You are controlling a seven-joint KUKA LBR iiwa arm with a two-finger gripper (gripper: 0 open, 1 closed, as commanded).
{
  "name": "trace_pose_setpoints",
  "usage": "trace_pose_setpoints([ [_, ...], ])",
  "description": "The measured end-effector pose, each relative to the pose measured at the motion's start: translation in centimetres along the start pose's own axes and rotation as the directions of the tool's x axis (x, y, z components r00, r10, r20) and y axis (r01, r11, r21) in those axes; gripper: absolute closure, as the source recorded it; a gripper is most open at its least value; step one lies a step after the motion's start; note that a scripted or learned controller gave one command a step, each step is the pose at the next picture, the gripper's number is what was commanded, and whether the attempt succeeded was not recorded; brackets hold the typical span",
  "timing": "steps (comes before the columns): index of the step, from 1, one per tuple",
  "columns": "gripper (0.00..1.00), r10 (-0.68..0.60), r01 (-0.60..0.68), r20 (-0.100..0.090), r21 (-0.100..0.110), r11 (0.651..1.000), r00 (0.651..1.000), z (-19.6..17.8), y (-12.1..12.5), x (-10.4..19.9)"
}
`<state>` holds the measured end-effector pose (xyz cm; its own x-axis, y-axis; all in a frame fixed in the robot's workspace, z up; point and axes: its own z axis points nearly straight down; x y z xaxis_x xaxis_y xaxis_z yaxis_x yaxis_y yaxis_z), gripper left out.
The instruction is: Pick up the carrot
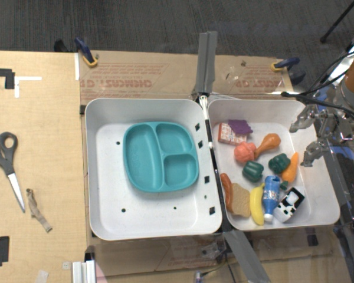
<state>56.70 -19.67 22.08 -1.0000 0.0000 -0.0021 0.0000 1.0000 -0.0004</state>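
Table: the table (29, 217) was light wood, with brown printed cardboard (141, 75) under the two white bins, clamped at the back by blue-and-yellow clips.
Room: dark carpeted floor lay beyond the table's far edge.
Loose items: a pair of scissors (6, 164) lay on the table well left of the bins.
Left bin: the left bin (100, 175) held a teal divided plate (161, 157).
Right bin: the right bin (318, 211) held toy foods crowded together, among them a banana (256, 205) and two green peppers.
Carrot position: the carrot (291, 167) lay toward the right bin's right side, just beside a green pepper (278, 163) on its left.
Carrot and gripper: the gripper (312, 139) hung over the bin's right rim, just to the upper right of the carrot and apart from it.
Carrot axis: its long axis ran nearly toward and away from the camera, tilted slightly; which end was the tip could not be told.
Gripper state: the two metal fingers stood spread apart, with nothing between them.
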Motion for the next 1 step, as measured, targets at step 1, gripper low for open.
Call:
trace_pose_setpoints([
  [1, 0.0, -0.048, 0.048, 0.001, 0.001, 0.999, 0.999, 12.73, -2.47, 0.5],
])
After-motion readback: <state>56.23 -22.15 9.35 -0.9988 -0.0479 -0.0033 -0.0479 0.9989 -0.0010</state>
